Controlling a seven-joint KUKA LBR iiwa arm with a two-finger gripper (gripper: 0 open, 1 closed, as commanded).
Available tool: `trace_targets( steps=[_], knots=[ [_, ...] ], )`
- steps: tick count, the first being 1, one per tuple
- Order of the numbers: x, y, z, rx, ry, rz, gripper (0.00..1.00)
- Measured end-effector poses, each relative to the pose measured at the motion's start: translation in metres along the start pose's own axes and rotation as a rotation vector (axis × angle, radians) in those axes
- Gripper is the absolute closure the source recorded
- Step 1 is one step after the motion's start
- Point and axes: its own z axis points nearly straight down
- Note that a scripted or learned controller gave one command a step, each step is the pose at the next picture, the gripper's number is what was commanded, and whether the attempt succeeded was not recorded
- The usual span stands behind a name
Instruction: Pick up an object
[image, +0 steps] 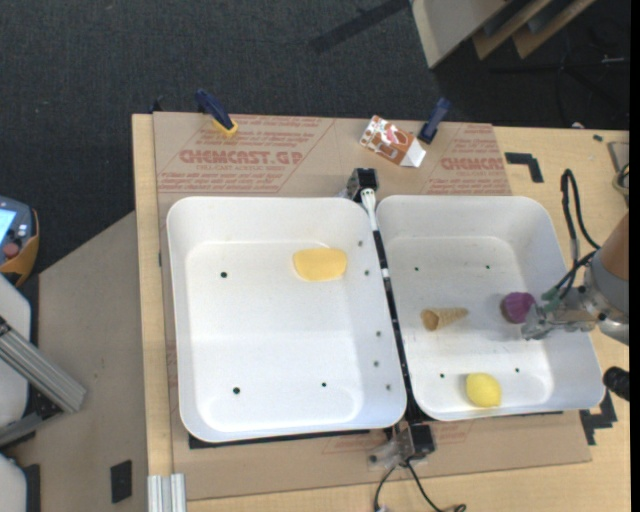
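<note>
In the right bin (440, 215) lie a small purple object (516, 306), a tan cone-shaped piece (443, 318) and a yellow lemon-like object (483, 390). A flat yellow object (320, 264) rests in the left bin (190, 300), toward its back. My gripper (539, 314) reaches in low from the right edge and sits just right of the purple object. It is open, one fingertip behind the object's right side and one in front. Nothing is held between the fingers.
A black divider clamp (362, 184) sits where the two bins meet at the back. On the cardboard behind the bins lie a small red and white packet (392, 141) and two blue clamps (216, 112). A cable (570, 215) runs along the right bin's outer wall.
</note>
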Motion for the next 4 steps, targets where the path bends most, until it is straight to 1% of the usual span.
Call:
trace_targets(
  steps=[1,2,3,4],
  knots=[
    [0.0,0.0,-0.001,-0.001,0.0,0.001,0.0],
    [0.059,-0.019,0.036,0.006,0.006,-0.002,0.0],
    [0.082,0.062,0.033,-0.006,0.0,-0.005,0.0],
    [0.079,0.059,0.023,-0.003,-0.001,0.0,1.0]
  ],
)
